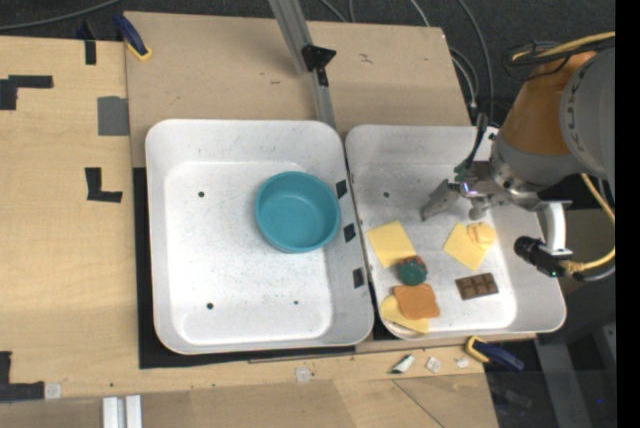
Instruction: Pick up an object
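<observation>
End effector [463,201] over our right bin [380,156], fingers spread open, gripping nothing we see, yellow block [469,244] just below, blue bowl [296,210] in left bin [180,151]

high slanted view over both bins [250,141]

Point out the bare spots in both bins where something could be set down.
Left bin: bare everywhere around the blue bowl, widest on its left and along the front. Right bin: bare along the back, behind the gripper. Its front is crowded: yellow square, green piece, orange piece, yellow wedge, brown block.
</observation>
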You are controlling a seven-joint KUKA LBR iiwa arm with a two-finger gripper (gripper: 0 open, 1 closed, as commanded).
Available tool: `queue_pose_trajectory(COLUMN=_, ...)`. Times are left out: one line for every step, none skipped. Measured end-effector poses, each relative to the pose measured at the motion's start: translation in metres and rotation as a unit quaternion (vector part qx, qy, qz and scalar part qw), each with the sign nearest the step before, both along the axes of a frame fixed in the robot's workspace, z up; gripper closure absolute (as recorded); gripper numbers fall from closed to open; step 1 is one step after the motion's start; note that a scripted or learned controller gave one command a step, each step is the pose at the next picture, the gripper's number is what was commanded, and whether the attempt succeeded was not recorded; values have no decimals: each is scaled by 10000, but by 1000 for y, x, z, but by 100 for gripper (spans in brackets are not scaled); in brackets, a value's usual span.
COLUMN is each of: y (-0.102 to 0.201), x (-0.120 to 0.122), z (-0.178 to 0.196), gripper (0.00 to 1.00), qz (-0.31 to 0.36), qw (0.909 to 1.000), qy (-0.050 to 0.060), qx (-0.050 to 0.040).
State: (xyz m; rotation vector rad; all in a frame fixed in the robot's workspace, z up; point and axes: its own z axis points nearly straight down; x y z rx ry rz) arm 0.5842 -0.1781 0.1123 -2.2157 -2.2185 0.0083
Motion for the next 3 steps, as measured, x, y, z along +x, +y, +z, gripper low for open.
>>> queue_pose_trajectory(y=1, x=0, z=-25, gripper=0, qz=4, qw=10000, qy=-32, qx=-10)
queue_pose_trajectory(y=1, x=0, z=-14, gripper=100, qz=7, qw=10000, qy=-31, qx=-3)
queue_pose_trajectory(y=0, x=-8, z=42, gripper=100, qz=-4, qw=10000, qy=-59, qx=-9)
